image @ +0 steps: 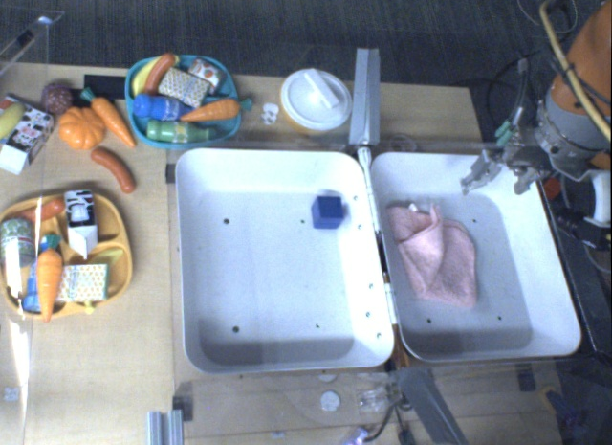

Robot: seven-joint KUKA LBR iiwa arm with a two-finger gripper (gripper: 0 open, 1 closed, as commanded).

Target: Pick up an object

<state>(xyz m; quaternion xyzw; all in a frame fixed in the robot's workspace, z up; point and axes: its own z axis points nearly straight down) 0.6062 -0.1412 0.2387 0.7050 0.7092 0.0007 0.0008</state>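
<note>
Bench (143,357): carries two white bins side by side, plus toy food along its left and rear edges.

Left bin (220,328): holds one blue cube (328,211), near the rear right corner, just off the right wall. Cube rests flat, touching nothing else.

Right bin (535,319): holds one pink cloth (437,255), crumpled, in the left half, close to the left wall, approx. mid-depth.

Arm (579,99): enters over the rear right corner of the right bin. Gripper (500,173) hangs above the bin's rear edge, right of centre, well apart from cloth and cube. Fingers (475,177) are spread apart, nothing between them; end effector released.

Yellow tray (120,242), bench left edge: carrot, small cartons, other toy items, too small to ID.

Blue bowl (229,129), bench rear edge, behind left bin: carrot, banana, bottle etc.

White lid (316,97): bench rear edge, near the gap between bins.

Loose items, rear left corner: toy pumpkin (79,127), sausage (114,168).
</note>
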